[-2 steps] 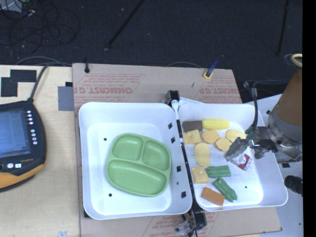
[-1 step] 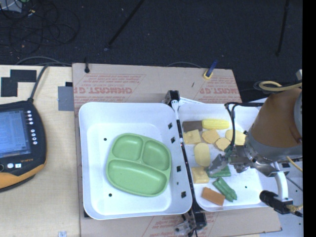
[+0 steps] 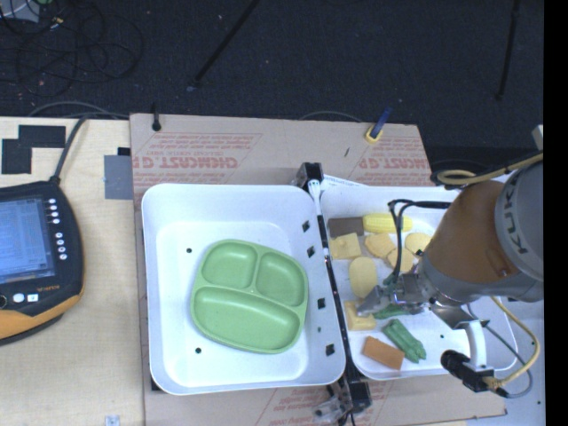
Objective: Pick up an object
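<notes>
while the arm [image 3: 484,238] reaches in low over the right bin [image 3: 479,340], the gripper [image 3: 383,302] sits among a heap of yellow food pieces [image 3: 364,275]; whether it is released or clenched cannot be told, and nothing is seen held in it. just below the gripper lie a green pepper [image 3: 405,340] and an orange block [image 3: 382,352], near each other. a corn cob [image 3: 387,224] lies above it, toward the far wall. well to its left, the left bin [image 3: 169,229] holds a green divided plate [image 3: 249,296], lying flat
</notes>
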